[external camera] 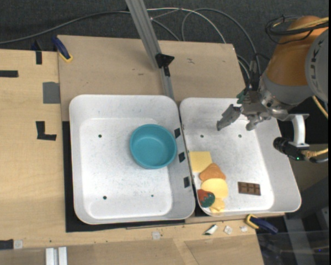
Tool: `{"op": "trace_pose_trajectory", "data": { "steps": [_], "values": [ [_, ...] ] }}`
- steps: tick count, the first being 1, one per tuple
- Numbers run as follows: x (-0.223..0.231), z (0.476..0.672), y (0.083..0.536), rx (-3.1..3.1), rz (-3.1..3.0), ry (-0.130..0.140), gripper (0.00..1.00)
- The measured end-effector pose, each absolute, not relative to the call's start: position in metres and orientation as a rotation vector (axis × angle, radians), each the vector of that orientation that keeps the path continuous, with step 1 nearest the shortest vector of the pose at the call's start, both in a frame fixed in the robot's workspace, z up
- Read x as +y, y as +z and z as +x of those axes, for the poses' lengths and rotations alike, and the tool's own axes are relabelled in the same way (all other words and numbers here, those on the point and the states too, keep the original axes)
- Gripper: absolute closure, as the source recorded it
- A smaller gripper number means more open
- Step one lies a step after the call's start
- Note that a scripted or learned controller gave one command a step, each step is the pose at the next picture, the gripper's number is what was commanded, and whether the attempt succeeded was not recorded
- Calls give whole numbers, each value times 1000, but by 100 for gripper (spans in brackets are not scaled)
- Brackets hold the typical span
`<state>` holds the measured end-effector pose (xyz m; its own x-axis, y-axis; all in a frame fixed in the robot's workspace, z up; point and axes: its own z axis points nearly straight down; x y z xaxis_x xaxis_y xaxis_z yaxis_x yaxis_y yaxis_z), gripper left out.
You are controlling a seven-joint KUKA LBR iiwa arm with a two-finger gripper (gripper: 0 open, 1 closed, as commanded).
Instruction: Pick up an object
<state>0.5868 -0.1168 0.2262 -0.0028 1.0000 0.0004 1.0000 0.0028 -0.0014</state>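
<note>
A: Where's the end effector (238,122)?

B: Upper right of the frame, hovering over the right bin (276,170), its 2 fingers spread apart with nothing between them.

A: And the things to pick?

B: A teal bowl (152,146) sits in the left bin (94,148). Lower in the right bin lie a yellow square (199,160), an orange piece (212,172) and a brown chocolate bar (249,189), all well apart from the fingers.
</note>
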Motion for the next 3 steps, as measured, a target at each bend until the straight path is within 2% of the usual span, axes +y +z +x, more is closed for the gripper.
{"op": "trace_pose_trajectory", "data": {
  "steps": [1,2,3],
  "values": [
    [-117,587,226,-2223,-2217,1,0],
    [-116,588,182,-2220,-2217,7,0],
    [-119,580,135,-2219,-2217,8,0]
  ]
}}
